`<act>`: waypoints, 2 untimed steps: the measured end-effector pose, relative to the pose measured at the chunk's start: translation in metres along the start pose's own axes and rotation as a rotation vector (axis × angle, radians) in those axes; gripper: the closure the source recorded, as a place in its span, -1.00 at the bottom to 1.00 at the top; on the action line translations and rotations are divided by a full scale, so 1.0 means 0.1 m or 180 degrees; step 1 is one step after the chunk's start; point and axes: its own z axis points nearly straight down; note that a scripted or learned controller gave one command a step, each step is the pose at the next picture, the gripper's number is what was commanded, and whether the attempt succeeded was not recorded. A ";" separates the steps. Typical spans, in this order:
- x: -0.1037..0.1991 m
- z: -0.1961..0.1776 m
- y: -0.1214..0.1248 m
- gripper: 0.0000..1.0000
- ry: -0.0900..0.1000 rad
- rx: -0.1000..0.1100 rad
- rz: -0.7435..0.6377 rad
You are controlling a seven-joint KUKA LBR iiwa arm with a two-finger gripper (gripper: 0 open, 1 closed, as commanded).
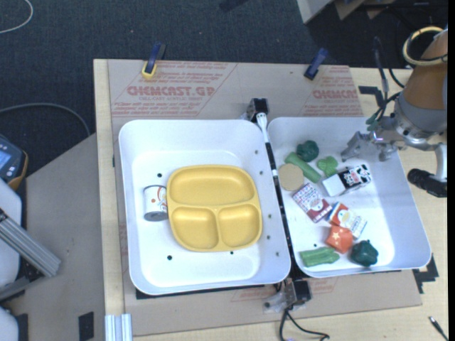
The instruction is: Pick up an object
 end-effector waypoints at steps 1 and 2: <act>0.04 0.35 0.02 -1.00 0.0016 -0.0020 -0.0009; 0.02 0.25 0.02 1.00 -0.0002 -0.0024 -0.0013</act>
